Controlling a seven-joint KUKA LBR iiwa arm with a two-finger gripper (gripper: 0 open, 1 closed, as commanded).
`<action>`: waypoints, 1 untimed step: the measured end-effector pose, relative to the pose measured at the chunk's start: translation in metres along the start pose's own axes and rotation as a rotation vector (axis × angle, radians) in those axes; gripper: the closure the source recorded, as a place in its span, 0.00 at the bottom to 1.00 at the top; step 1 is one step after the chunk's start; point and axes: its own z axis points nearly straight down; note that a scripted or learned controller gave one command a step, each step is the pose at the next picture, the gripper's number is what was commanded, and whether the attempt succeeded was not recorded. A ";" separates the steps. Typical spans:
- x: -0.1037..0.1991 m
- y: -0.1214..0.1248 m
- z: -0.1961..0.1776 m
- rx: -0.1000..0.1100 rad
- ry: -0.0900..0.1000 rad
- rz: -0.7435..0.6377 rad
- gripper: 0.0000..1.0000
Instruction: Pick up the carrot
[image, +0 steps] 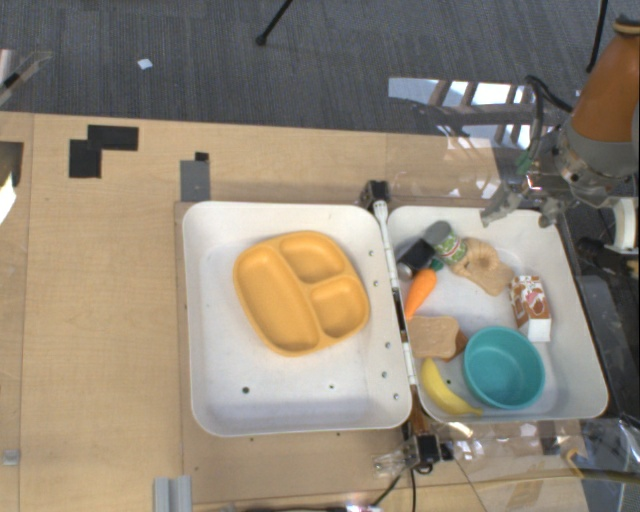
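Step in hand: approach. The carrot (421, 291) has not been grasped; it lies on the floor of the right bin (585, 330), and the gripper (524, 205) is well apart from it, poised over the far rim of that bin. The two dark fingers appear spread apart with nothing between them, so the jaws read as open and unloaded.

Landmark for all positions: the teal bowl (503, 366), which stands in the near part of the right bin.

- The carrot lies beyond and to the left of the teal bowl, close to the divider between the two bins.
- A slice of bread (435, 337) sits just left of the bowl, touching or nearly touching the carrot's narrow end.
- A banana (444, 389) curves along the bowl's near-left side.
- A dark bottle-like item (424, 245) lies farther beyond the bowl, against the carrot's thick end.

Next move, as judged: carry the gripper from the far rim toward the divider, centre it over the carrot's middle, turn the jaws to close across the short axis, then descend. Clearance is tight; the bread and the dark item crowd both ends, and the divider wall limits finger room on the left side.

Appearance of the carrot: orange, short, tapered, lying flat on a slant, thick end pointing away from the bowl. It looks smooth and rigid, probably a toy.
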 end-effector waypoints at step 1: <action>0.043 0.010 0.126 -0.003 0.001 -0.046 0.00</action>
